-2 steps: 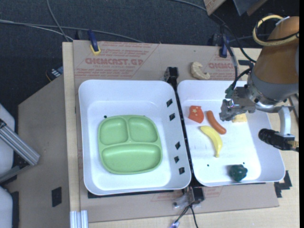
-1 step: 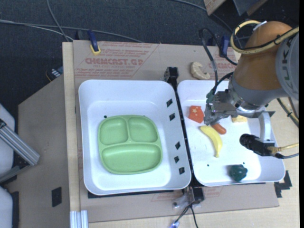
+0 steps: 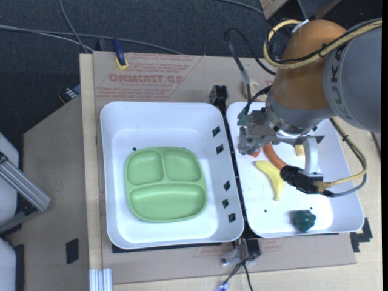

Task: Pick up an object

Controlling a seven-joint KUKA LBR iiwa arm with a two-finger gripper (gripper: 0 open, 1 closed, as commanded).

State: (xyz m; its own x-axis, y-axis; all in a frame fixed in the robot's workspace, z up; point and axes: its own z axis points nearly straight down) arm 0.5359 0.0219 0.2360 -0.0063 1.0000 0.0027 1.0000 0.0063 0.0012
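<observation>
dark carpet with loose cables surrounds a cardboard-topped bench (image 3: 157,77) that carries two shallow white bins side by side. the left bin (image 3: 115,126) holds a green divided plate (image 3: 165,183), lying flat near its middle. the right bin (image 3: 345,214) holds the loose objects: a yellow banana (image 3: 272,176) roughly in the centre, an orange carrot-like piece (image 3: 274,157) just beside and partly behind the banana's far end, and a small dark green object (image 3: 304,220) at the near edge, well apart from the other two. the arm (image 3: 309,65) reaches in from the right and hangs over the far part of the right bin, and its gripper (image 3: 252,139) sits low at the bin's far left, close to the orange piece and the banana's tip. whether the fingers are spread or pressed together cannot be told from this slant, since the wrist body covers them. nothing can be seen pinched between them, and all three objects appear to rest on the bin floor. as a judgement, the task is at the approach or descent stage: no object has been lifted yet, and the grasp and the raise are still to come.
</observation>
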